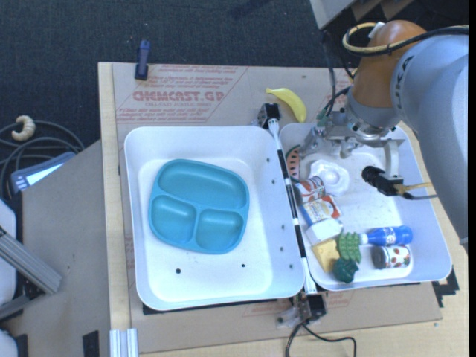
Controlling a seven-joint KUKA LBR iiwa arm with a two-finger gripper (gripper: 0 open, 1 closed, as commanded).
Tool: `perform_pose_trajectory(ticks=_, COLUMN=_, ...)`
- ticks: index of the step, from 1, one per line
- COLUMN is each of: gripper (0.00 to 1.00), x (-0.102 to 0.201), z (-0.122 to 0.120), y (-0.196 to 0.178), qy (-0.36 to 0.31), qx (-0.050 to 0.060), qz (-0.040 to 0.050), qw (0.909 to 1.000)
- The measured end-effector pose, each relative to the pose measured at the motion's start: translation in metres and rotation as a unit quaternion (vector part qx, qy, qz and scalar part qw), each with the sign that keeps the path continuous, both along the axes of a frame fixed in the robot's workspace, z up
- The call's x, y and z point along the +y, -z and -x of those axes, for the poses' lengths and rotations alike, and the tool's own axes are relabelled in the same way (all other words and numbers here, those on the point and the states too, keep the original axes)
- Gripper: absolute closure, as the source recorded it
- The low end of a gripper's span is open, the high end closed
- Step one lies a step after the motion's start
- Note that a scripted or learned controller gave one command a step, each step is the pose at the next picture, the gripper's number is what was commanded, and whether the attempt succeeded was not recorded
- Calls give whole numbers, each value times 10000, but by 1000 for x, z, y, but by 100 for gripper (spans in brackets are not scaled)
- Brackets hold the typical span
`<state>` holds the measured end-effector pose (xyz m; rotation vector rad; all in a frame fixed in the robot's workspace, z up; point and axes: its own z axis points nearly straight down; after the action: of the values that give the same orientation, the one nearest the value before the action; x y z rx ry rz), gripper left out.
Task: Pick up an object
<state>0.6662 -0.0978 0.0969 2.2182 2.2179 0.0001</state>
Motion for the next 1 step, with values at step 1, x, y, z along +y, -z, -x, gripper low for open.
perform_pose_trajectory(ticks=1, gripper=0, x=4, z=81, y=13, qy=4, qx=23, qz=-17, qw=10000)
